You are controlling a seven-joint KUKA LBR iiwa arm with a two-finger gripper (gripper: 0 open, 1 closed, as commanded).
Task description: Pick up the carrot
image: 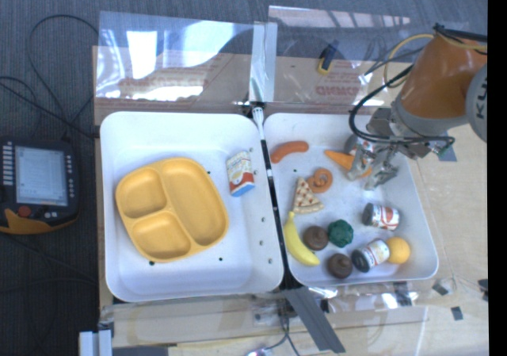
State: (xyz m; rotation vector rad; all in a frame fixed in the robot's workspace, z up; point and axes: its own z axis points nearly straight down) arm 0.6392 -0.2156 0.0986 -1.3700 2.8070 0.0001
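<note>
I see the yellow three-compartment plastic plate (pixel 171 208) in the left white bin (pixel 119 128). In the right white bin (pixel 424 223), the small orange carrot wedge (pixel 341 159) lies just left of my claw (pixel 374 173), whose fingers stand apart, touching nothing.

- Surface (pixel 463 212): pale wood top, bare strip showing at the right.
- Left bin (pixel 182 279): white, shallow, resting on the surface; touches the right bin along the middle seam.
- Right bin (pixel 420 212): white, shallow, resting on the surface beside the left one.
- Clear panels (pixel 182 57): standing along the far edge behind both bins.
- Floor (pixel 47 283): dark carpet; pendant (pixel 36 184) with cable lying left of the surface.
</note>
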